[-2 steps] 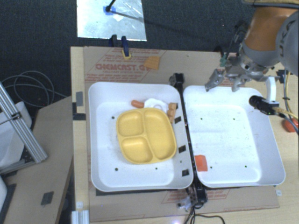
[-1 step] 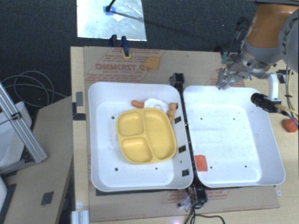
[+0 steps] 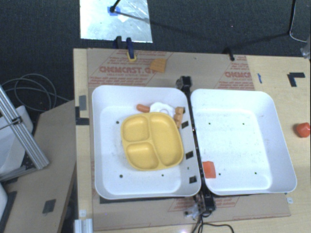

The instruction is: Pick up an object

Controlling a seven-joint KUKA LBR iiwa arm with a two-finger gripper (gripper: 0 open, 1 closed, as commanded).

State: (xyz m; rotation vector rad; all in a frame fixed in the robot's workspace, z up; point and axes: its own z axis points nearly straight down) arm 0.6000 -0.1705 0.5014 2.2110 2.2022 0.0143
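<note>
End effector: we cannot tell its state, whether spread or closed, nor whether it has hold of anything, so we judge the pick not yet begun as far as this view goes. On the counter [image 3: 272, 69] sit two shallow white bins side by side. The left bin [image 3: 104, 125] carries the candidates: a yellow divided tray [image 3: 151, 141] with three compartments lying flat near the middle, a small orange sausage-shaped piece [image 3: 143, 108] just beyond its far edge, a white item [image 3: 162, 108] partly tucked behind the tray, and a small tan piece [image 3: 179, 114] close to the wall shared with the other bin. The right bin [image 3: 272, 130] holds one small orange-red block [image 3: 208, 169] in its near left corner, well apart from everything else. Outside the bins, a tan block [image 3: 158, 65] rests on the cardboard at the far side and an orange-red object [image 3: 302, 129] lies at the counter's right edge. Everything rests on a surface; nothing is lifted. We reckon the whole task remains: choose an object, descend, close, lift. The lone block looks the least cluttered target.
</note>
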